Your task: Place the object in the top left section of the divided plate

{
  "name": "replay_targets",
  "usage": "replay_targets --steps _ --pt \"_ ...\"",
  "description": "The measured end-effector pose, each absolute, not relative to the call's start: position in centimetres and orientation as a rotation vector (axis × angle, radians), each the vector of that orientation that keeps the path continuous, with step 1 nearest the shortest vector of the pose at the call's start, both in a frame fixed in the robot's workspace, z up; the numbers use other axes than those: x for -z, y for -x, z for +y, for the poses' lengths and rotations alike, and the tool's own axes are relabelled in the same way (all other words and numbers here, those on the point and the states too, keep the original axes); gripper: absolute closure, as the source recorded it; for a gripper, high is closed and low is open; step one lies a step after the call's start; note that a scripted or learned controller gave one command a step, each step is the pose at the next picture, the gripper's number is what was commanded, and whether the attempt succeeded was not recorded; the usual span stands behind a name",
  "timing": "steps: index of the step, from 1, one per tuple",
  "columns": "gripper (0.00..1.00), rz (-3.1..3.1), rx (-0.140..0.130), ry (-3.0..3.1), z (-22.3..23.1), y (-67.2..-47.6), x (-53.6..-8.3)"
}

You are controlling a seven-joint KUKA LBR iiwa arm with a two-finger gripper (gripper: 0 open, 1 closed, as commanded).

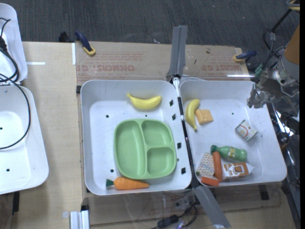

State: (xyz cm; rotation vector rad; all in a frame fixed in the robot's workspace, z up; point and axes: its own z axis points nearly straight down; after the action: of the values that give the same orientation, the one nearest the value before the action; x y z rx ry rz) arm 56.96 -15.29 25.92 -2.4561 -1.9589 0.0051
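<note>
A green divided plate [144, 148] lies in the left bin [93, 128], with nothing in its sections. A yellow banana [144, 101] rests behind the plate and an orange carrot [129, 183] lies in front of it. The right bin [267, 123] holds a second banana [191, 112], an orange cheese wedge [204, 116], a small white can [246, 130], a green bottle [230, 152], a carrot [217, 165], a juice carton [235, 171] and a patterned pouch [205, 164]. My gripper [256, 100] hangs over the right bin's far right edge, above and right of the can.
A grey divider post [178, 51] rises between the bins at the back. Clamps [85, 43] sit on the cardboard behind. White trays with a black cable [14, 128] lie at the left. Cables and the arm crowd the right edge.
</note>
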Motion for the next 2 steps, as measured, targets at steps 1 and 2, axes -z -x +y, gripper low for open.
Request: replay_targets --steps 1,2 --pt "1.0 -2.258 -0.003 2.183 -20.4 -48.7 -28.2" --pt "1.0 -2.178 -0.003 2.266 -22.3 -47.8 -36.0"
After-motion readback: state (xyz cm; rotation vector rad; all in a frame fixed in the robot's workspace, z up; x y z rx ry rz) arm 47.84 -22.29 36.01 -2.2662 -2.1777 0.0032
